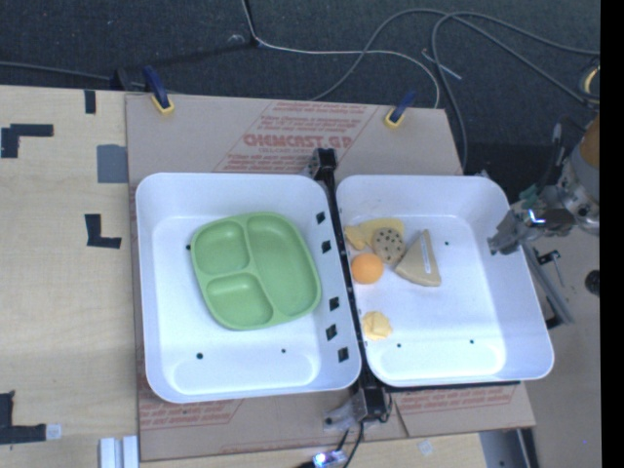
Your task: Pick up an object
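The wooden bench [58,291] carries a cardboard sheet [292,135]; on it lie two white bins [161,359] side by side.

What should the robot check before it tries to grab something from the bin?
1. Things to grab in right bin: orange ball, wedge, holed piece, yellow lump. Ok.
2. Gripper over a thing: at the bin's right rim, away from them. Not ok.
3. Gripper free of load: cannot tell.
4. Ball standing apart: it touches the holed piece. Not ok.
5. Lump standing apart: ok.
6. Left bin holds the green plate, away from the gripper. Ok.
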Motion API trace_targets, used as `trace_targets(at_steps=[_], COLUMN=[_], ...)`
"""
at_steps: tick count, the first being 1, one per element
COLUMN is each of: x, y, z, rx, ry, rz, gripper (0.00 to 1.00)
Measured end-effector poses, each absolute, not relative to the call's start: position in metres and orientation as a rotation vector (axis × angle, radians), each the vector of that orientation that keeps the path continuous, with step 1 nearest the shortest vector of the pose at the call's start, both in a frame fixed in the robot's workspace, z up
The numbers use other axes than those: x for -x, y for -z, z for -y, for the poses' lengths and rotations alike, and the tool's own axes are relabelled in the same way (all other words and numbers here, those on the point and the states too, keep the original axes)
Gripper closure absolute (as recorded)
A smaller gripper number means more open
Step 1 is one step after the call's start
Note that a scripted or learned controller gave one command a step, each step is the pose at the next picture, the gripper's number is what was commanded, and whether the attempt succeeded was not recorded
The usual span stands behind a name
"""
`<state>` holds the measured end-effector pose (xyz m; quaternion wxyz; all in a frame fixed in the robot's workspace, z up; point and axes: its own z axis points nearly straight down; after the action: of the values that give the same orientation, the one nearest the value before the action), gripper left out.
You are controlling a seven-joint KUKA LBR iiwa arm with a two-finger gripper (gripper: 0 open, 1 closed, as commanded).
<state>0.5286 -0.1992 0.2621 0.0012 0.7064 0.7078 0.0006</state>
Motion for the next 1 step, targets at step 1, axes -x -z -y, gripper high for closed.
trace_targets(at_steps=[1], x=[-0.5286], y=[-0.2666], z=[0.1473], rx=[-2.216], ry=[-0.002], rz=[-2.229], gripper=[1.00])
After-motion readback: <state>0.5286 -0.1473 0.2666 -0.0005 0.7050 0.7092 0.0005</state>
